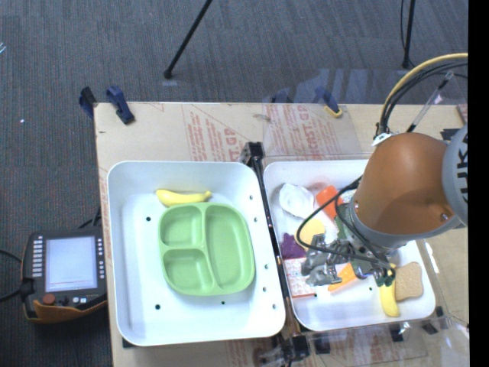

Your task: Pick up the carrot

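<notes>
Far left, a pendant [65,270] sits on the grey carpet, screen lit, parked off the bench so it stays clear of the arm's sweep. Moving in, the left bin [122,205] carries a green tray [206,248] with three compartments, and a banana [183,196] lies just beyond the tray's far edge, touching or nearly touching it. Neither matters to this job, and both sit well apart from the action.

Across the divider, the right bin [359,312] is the crowded one. A white piece [296,199] lies at its far left with an orange bit [326,196] just beside it, and something purple [289,245] sits near the divider. The gripper [330,270] is down low in the clutter, pointing left, the arm's orange band looming above it and hiding a good part of the bin. The carrot [345,278] appears to be the orange piece right at the gripper, near the bin's near side; it looks touched by the metalwork, but whether it is actually between the fingers, or how wide they stand, I cannot tell from here. To the right, a toast slice [409,280] and a second yellow piece [390,300] lie close together.

Underneath, a cardboard sheet [199,128] covers the bench, held with clamps [118,104] at the far edge. Tripod legs [191,29] stand on the carpet beyond.
</notes>
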### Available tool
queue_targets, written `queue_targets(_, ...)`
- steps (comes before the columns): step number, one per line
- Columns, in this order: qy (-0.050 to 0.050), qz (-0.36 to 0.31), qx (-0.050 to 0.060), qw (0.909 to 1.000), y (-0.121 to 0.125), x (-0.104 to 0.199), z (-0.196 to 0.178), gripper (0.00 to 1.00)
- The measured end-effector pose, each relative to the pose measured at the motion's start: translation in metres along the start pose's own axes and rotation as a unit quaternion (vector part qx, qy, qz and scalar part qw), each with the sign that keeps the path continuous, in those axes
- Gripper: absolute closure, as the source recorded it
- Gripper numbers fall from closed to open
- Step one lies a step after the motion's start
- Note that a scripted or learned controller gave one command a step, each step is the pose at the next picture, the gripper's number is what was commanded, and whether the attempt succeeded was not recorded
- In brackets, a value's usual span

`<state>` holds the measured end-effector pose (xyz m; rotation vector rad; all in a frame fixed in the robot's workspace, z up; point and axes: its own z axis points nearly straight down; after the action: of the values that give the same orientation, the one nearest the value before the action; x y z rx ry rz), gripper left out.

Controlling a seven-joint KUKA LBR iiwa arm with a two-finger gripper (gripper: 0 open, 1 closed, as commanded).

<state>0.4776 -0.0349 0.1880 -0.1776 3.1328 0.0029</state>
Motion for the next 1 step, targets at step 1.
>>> queue_targets(1, 0.001, -0.146, 0.0, 0.9893, 0.0049, -0.0029, 0.0013, 1.0)
